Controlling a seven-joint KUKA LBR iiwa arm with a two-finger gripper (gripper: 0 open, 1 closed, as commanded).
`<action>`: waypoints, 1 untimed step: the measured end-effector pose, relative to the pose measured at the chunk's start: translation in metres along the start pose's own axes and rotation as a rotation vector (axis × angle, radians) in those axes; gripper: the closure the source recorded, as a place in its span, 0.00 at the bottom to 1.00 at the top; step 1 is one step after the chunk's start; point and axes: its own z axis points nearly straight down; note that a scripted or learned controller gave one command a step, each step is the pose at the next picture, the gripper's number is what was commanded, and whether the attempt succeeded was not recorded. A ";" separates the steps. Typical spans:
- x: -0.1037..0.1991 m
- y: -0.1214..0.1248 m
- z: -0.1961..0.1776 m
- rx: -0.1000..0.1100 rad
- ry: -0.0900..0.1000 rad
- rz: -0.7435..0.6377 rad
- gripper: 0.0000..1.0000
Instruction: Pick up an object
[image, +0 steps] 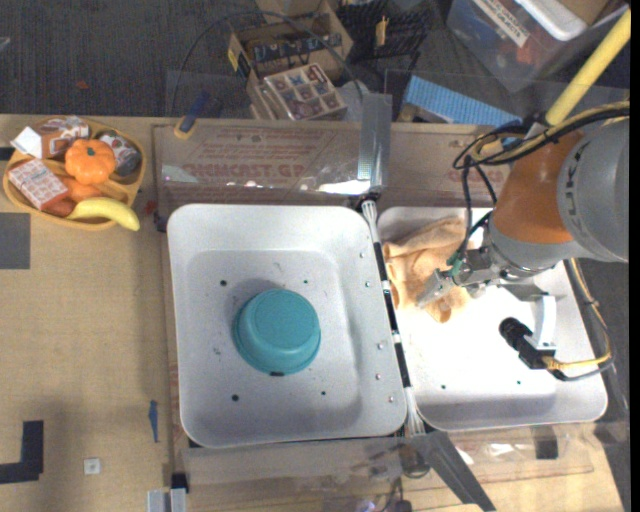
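Cloth (420, 262): a soft, floppy, pale orange-tan rag, bunched into folds. It lies in the right bin (500, 400), at about 10 o'clock from the bin's middle, touching the left wall.
How it will handle: I think it is very light and will bend and droop when lifted. It won't break. It could slip out if only a thin edge is pinched.
Where to hold: a thick fold near the top of the bunch looks best to me.
End effector (440, 285): low over the cloth's right edge, at 9 o'clock from the grey arm with the orange band. I cannot tell what its grip is doing.
Bowl (278, 331): teal, round, hard and smooth, upside down in the left bin (200, 240), near the middle.
Bins: white, shallow, smooth, with rounded corners.
Surface (80, 350): flat tan board.
Basket (20, 185): at 10 o'clock on the surface, holding toy food, with a banana and a small pumpkin.
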 end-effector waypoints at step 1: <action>-0.002 0.000 -0.006 0.002 0.000 0.004 1.00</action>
